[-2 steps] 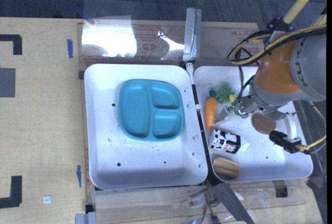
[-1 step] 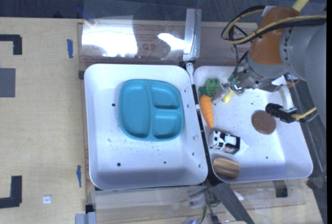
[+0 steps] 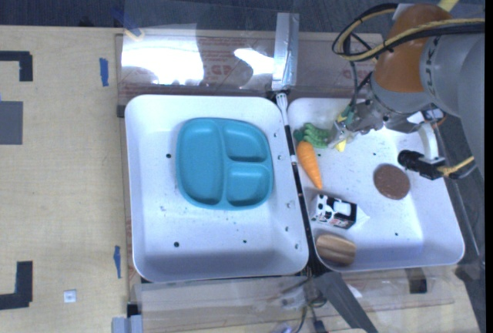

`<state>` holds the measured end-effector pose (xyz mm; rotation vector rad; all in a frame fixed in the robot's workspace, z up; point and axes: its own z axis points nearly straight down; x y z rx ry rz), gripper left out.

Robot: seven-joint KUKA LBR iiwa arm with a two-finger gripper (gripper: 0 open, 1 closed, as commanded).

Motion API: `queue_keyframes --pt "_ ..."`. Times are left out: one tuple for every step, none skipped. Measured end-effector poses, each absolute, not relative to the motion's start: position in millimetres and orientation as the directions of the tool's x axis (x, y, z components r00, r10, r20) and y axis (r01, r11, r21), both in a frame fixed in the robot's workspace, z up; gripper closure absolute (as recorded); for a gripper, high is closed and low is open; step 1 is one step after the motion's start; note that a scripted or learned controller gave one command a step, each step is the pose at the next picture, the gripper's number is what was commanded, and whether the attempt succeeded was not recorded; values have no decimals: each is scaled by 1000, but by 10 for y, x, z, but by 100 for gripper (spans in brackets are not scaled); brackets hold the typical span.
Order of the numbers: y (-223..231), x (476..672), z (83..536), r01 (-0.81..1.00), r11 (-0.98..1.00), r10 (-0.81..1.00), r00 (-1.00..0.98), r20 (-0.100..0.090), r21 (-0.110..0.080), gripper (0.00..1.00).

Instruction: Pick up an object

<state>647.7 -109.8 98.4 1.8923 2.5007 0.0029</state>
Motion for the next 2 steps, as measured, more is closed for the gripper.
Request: queue_keyframes --pt "-239 6500 2079 989 148 989 -148 1 10 100" --pt "-303 6325 1843 979 202 979 -202 1 -3 100"
